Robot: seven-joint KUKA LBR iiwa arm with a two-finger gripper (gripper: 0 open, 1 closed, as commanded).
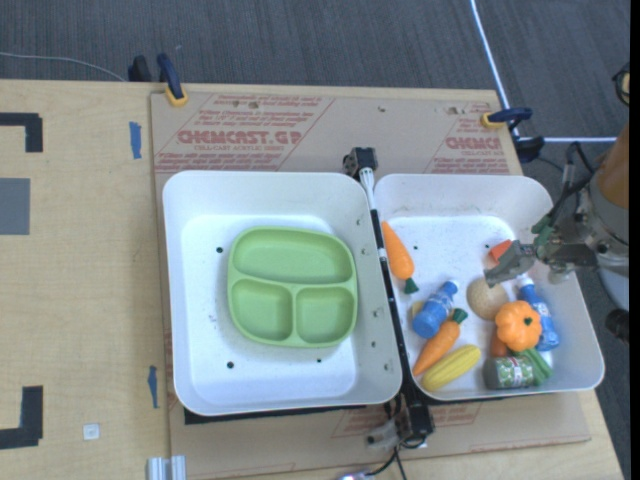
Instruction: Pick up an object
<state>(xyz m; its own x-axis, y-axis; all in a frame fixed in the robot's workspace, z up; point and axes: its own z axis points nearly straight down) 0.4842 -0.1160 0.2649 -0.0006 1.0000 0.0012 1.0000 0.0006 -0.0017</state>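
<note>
Gripper [512, 259] hanging low over right bin [455, 200], reaching in from right edge — finger spread hard to make out, grasp impossible to judge. Toy pile lying beneath: pumpkin [517, 325], blue bottle [433, 310], two carrots, corn [448, 367]. Green divided plate [292, 287] sitting in left bin [190, 268].

Arm [612, 203]: I see it cut off by the right edge. Gripper [512, 258]: I cannot tell whether anything sits between its fingers. Blue bottle [536, 313], just below the gripper: partly hidden behind the orange pumpkin [517, 325]. Green can [513, 371], further below: label unreadable.
</note>
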